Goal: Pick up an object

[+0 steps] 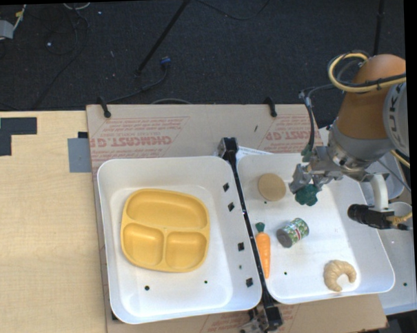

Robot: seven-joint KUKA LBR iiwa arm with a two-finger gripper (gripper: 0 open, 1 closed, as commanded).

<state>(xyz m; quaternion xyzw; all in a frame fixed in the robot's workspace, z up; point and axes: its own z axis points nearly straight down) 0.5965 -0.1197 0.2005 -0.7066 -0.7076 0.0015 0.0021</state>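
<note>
Pincer point(307, 190) above right bin point(367, 255)

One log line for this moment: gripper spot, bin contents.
gripper over right bin, upper part | right bin: cookie, can, carrot, croissant | left bin: yellow tray

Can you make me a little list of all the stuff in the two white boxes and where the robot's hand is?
left bin: yellow divided plate
right bin: round tan cookie, small can, toy carrot, croissant
carrot position: along the divider between bins
croissant position: front right corner
end effector: over the right bin's back part, right of the cookie
</note>
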